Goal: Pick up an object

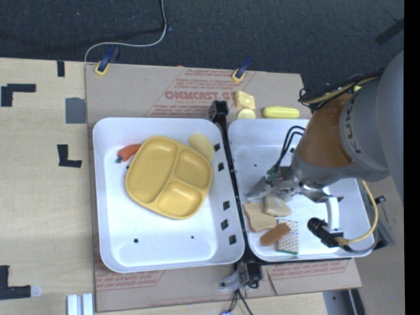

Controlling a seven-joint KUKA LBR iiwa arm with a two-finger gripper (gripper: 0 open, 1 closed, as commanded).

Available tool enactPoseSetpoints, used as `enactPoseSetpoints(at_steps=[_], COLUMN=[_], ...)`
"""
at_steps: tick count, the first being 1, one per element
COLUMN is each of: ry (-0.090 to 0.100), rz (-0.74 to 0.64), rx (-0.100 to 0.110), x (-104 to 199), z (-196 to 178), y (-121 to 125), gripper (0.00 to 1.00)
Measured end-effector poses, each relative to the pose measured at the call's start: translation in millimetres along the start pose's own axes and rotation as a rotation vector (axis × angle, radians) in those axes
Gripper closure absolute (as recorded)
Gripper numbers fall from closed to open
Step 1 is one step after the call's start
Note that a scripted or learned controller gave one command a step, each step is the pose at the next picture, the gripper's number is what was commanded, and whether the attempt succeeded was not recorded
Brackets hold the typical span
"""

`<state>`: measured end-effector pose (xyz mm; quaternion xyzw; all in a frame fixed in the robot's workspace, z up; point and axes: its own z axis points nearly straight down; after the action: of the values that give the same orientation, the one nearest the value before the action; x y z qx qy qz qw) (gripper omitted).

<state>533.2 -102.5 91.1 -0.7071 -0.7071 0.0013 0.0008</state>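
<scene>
Since pale tan bread-like pieces (269, 212) lie crowded with brown sausage-shaped piece (274, 233) in right white bin (262, 133), gripper (270, 182) risks nudging neighbours, closing on nothing. Grey arm with orange band (341, 140) reaches from right, wrist low over cluster. Gripper state: cannot tell.
</scene>
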Motion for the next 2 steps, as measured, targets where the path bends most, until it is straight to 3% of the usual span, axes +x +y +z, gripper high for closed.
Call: enactPoseSetpoints(at_steps=[1,2], ry=[0.001,0.0], rz=[0.001,-0.001], rx=[-0.018,-0.003], x=[-4,6], z=[2,6], y=[-11,28], gripper=[0.0,0.0])
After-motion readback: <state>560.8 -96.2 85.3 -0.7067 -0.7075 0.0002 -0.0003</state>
